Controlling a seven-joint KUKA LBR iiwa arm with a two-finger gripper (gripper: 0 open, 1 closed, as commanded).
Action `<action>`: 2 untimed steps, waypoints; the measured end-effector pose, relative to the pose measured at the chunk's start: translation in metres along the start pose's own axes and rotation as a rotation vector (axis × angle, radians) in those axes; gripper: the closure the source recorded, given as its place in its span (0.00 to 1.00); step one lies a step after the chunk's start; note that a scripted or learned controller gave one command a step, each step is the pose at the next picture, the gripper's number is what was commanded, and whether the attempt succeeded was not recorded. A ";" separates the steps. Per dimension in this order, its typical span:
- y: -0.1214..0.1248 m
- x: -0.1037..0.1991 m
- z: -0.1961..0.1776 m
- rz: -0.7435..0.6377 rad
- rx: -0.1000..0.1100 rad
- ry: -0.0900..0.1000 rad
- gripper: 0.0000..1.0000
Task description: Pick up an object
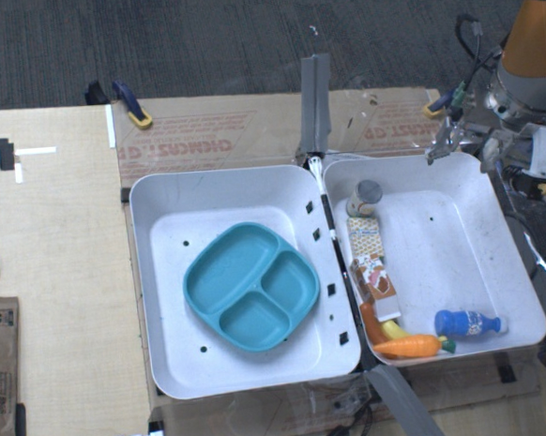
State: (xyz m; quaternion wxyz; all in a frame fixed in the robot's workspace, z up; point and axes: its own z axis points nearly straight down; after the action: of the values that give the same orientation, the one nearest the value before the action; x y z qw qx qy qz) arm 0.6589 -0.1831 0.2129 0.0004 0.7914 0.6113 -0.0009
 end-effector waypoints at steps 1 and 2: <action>-0.067 -0.026 0.121 -0.098 0.001 0.002 0.00; -0.119 -0.036 0.120 -0.323 0.002 0.002 0.00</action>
State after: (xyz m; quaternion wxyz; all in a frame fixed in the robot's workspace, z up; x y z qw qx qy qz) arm 0.5348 -0.1883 0.0930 -0.0011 0.6830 0.7304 -0.0005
